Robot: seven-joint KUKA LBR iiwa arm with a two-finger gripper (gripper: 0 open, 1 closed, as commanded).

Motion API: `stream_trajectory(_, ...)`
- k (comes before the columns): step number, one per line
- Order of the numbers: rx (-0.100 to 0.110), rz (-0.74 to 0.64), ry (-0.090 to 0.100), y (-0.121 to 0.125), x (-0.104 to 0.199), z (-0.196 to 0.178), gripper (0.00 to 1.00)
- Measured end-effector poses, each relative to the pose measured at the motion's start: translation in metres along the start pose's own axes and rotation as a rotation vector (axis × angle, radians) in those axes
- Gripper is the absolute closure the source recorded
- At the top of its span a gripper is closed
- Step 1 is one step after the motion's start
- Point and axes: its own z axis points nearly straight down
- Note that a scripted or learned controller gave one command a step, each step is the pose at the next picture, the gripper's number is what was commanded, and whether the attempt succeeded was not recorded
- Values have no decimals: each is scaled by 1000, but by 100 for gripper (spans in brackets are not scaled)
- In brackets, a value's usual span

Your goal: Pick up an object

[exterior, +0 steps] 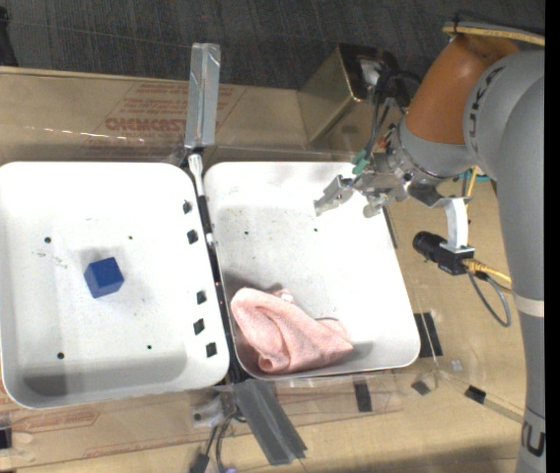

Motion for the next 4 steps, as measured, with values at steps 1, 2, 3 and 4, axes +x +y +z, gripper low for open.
stream_trajectory(1, 1, 85, 1, -79, 35, 43, 0)
stream_trajectory(2, 0, -115, 1, -62, 49, 119, 0)
stream_trajectory(3, -3, -178, -1, -44, 94, 118, 0)
stream_trajectory(4, -1, -206, 1, -93, 92, 119, 0)
